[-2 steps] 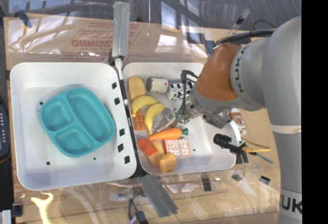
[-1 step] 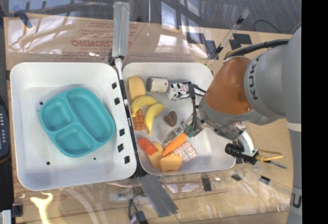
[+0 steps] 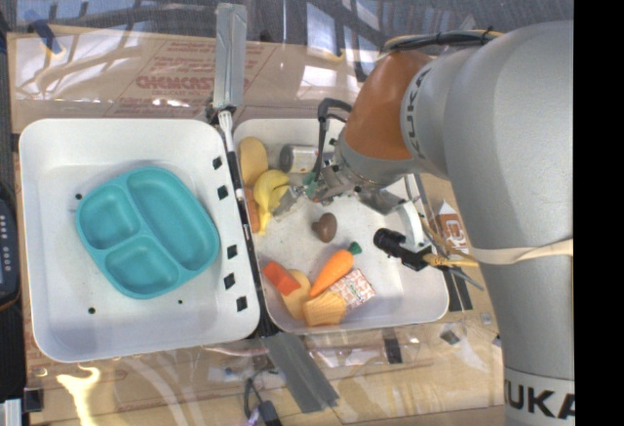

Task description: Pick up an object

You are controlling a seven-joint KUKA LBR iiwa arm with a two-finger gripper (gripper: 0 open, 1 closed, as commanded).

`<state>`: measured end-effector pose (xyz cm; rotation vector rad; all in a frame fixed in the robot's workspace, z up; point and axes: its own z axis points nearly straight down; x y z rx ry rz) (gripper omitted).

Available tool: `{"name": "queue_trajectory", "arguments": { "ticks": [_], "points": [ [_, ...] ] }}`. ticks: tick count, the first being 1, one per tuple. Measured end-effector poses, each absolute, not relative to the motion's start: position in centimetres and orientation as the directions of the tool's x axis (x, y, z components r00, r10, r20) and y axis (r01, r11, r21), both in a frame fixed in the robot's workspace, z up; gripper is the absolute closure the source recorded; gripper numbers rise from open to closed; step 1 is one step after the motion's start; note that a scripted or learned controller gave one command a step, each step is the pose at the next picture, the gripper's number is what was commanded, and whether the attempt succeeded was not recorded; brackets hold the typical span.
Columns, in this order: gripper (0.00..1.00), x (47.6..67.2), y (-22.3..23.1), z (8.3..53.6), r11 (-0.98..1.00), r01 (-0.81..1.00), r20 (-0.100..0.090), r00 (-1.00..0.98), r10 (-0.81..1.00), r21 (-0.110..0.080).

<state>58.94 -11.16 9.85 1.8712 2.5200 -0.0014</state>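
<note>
The end effector [image 3: 310, 182] hangs low over the banana [image 3: 270, 190], presumably for a grasp; its grip state cannot be told.

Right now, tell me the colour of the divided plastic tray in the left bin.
Teal divided plastic tray, camera view.

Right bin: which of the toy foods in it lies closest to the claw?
The yellow banana, at the bin's left wall just left of the claw. The brown piece sits a bit lower; the carrot lies farther, toward the near wall.
</note>
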Motion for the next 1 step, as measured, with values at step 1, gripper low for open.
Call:
{"name": "queue_trajectory", "arguments": {
  "ticks": [1],
  "points": [
    [0.0, 62.99, -10.93, 9.12, 0.323, 0.946, 0.003, -0.323, 0.946, -0.017]
  ]
}}
